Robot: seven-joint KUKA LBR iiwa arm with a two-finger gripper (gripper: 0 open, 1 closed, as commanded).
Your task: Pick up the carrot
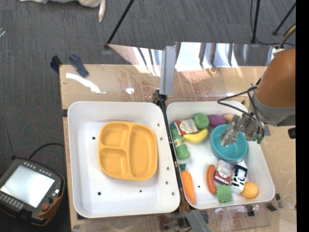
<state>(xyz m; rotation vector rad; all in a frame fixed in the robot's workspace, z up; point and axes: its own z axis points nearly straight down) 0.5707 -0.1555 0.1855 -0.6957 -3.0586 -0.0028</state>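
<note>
The carrot (188,186) is orange with a green top. It lies along the left wall of the right bin (266,175), near the front corner, with its tip pointing toward the front. My gripper (230,136) hangs over the teal bowl (231,151) in the same bin. It is well to the right of the carrot and further back. It is open, with nothing between its fingers.
Around the carrot in the right bin are a green bottle (181,147), a banana (196,137), a green apple (201,121), a red sausage (211,179), a small box (224,171), a green spiky ball (223,193) and an orange (249,190). The left bin (82,178) holds a yellow divided plate (128,150).
</note>
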